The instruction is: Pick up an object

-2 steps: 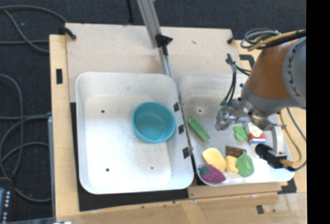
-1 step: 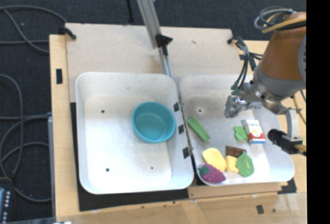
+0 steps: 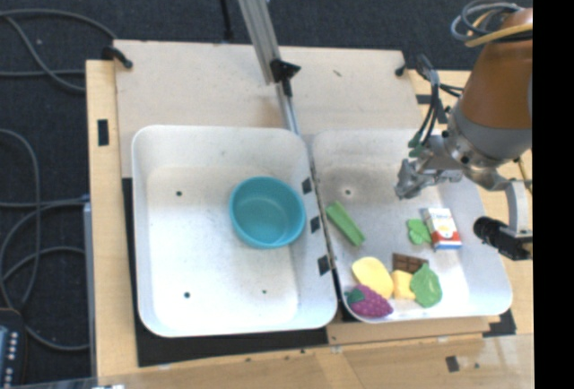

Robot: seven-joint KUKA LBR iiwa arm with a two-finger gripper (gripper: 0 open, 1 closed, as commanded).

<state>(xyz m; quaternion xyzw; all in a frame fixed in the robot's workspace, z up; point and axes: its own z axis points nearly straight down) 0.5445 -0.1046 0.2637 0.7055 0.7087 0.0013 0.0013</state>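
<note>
My gripper (image 3: 408,184) hangs over the right bin (image 3: 377,154), above its middle right part, with nothing seen between its fingers. Just below and right of it lie a small white and red box (image 3: 442,228) and a green piece (image 3: 417,230). A green oblong block (image 3: 344,224) lies near the bin's left wall. At the front of the bin are a yellow piece (image 3: 371,274), purple grapes (image 3: 369,300), a brown block (image 3: 407,263) and a green leafy piece (image 3: 428,286).
A teal bowl (image 3: 266,211) stands in the left bin (image 3: 179,154). A slanted metal pole (image 3: 256,11) rises from the back of the bench between the bins. Cables lie on the dark floor to the left.
</note>
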